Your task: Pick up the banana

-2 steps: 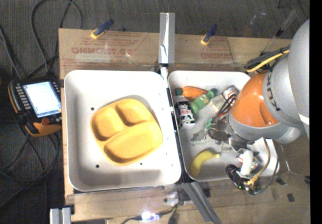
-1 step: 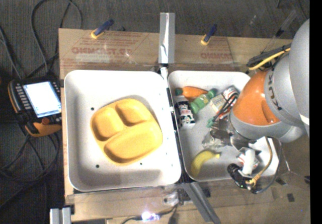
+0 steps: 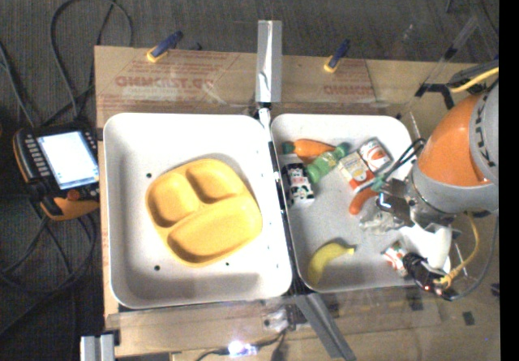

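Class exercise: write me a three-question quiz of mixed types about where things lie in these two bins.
1. True or false: the banana lies in the left bin.
2. Which item fills the left bin? A) yellow tray B) carrot C) green bottle
3. Fill in: the banana lies near the right bin's ____ edge in this view.

Key: 1 false, it lies in the right bin. 2 A. 3 bottom.
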Motion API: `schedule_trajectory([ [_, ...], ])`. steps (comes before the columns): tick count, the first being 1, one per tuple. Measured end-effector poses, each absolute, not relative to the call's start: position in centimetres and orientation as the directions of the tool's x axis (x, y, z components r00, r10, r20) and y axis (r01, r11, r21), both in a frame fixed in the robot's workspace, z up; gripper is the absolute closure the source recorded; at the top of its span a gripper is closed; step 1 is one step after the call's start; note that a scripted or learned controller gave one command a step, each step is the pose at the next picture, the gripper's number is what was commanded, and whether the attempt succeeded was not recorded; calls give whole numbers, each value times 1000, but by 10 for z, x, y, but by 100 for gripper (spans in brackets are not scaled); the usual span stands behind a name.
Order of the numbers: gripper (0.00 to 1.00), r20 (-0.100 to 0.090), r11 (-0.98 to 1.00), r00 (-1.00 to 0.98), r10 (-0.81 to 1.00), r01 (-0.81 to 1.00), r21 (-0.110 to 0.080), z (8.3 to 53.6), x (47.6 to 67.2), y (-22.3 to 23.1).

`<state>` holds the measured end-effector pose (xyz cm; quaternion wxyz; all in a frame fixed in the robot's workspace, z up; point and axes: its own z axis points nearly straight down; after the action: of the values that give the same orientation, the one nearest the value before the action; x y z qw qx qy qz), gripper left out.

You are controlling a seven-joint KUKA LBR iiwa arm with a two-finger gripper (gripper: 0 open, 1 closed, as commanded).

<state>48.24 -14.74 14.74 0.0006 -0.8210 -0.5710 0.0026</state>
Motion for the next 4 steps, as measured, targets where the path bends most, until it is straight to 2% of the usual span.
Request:
schedule_trajectory([
  [1,100,-1,-237,237,972,972,-5,182,483,-61],
  [2,0,-2,-237,237,972,972,-5,182,483,-61],
  [3,0,0,55,-55,998,998,-5,100,486,-98],
  [4,0,7,-259,259,966,966,7,89,488,-116],
])
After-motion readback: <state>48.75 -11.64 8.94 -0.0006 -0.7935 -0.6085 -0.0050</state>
